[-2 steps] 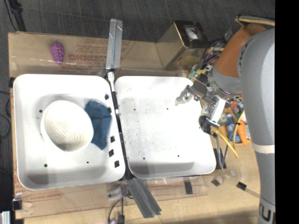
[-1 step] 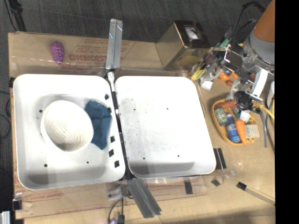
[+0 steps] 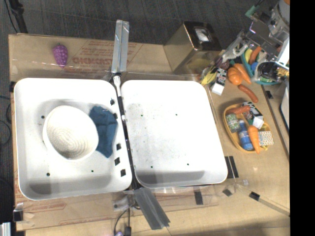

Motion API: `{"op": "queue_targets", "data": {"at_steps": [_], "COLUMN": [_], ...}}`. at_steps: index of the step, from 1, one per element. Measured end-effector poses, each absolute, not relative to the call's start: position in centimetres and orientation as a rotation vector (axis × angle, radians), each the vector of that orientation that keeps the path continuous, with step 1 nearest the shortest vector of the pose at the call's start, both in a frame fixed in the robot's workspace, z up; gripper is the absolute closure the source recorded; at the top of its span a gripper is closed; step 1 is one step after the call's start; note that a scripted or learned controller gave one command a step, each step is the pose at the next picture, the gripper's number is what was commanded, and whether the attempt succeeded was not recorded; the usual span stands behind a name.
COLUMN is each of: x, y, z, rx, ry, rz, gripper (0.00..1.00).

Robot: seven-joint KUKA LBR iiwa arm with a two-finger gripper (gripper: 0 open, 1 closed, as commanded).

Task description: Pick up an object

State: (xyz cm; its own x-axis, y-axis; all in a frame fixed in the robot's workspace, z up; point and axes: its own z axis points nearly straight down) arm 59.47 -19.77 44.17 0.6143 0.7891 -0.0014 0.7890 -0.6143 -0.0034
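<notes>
The left bin [image 3: 29,181] holds a round white woven object [image 3: 71,132], like an upturned hat or bowl, at its middle. A dark blue cloth [image 3: 104,129] lies crumpled against that object's right side, close to the divider between the bins. The right bin [image 3: 170,178] sits next to it with a speckled white floor.
A purple toy [image 3: 60,54] lies on the cardboard behind the left bin. A brown box [image 3: 194,45] stands behind the right bin. Toy food is piled at the upper right [image 3: 241,73], and a yellow bowl [image 3: 246,127] of small items sits right of the right bin.
</notes>
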Motion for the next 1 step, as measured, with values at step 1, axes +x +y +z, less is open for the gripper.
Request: {"op": "queue_targets", "data": {"at_steps": [1], "x": [58.1], "y": [-19.7], "z": [44.04], "rx": [-2.805], "ry": [-1.401], "rz": [0.008], "gripper": [0.0]}}
